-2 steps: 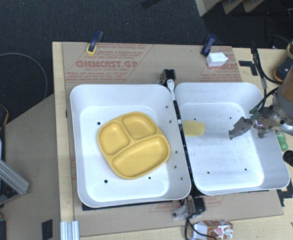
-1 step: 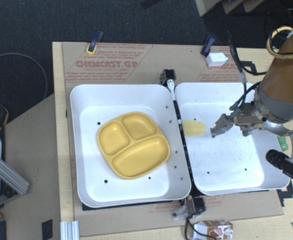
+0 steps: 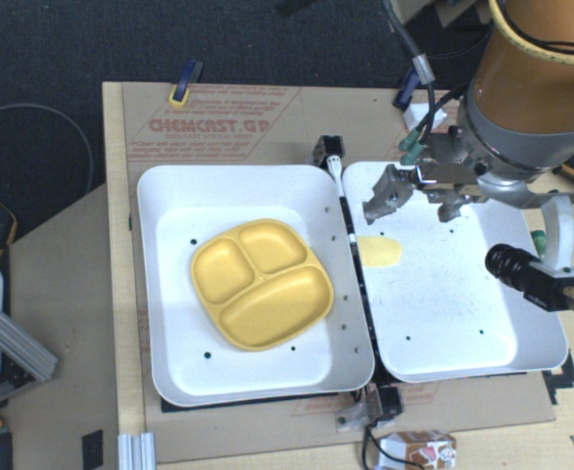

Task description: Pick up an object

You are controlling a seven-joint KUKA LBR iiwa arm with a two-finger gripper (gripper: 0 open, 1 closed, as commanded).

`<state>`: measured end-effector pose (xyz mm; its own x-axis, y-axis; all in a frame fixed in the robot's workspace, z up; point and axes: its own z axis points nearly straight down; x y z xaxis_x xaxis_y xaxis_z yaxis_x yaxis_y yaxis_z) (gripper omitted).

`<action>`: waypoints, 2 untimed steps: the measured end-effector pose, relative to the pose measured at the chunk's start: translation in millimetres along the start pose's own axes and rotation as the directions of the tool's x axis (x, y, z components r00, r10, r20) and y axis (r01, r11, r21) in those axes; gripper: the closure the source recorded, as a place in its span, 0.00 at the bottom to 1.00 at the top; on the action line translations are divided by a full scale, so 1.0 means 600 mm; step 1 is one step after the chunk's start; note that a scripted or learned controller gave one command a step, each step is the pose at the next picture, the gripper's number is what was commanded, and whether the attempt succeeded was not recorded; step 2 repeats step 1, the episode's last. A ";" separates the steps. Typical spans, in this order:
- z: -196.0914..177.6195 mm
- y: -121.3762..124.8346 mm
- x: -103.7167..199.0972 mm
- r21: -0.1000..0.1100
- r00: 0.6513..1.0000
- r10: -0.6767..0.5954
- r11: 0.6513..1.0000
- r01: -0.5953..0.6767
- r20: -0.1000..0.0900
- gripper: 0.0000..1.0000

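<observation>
My gripper [image 3: 411,196] above the right bin [image 3: 463,346] near its far-left corner, finger state cannot tell, small yellow piece [image 3: 379,253] lying just below it against the bin's left edge, yellow divided plate [image 3: 261,282] centred in the left bin [image 3: 165,262], bare floor all round it

You have a yellow three-compartment plate [image 3: 261,284] lying flat, face up, mid left bin. A small pale yellow piece [image 3: 379,252] lies flat in the right bin, near its left wall.
</observation>
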<state>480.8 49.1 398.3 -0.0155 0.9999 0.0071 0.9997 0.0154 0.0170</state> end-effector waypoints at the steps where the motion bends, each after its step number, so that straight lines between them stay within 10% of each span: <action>1: -0.006 -0.001 -0.012 0.013 1.000 0.013 1.000 -0.013 0.008 1.00; 2: -0.006 -0.001 -0.012 0.013 1.000 0.013 1.000 -0.013 0.008 1.00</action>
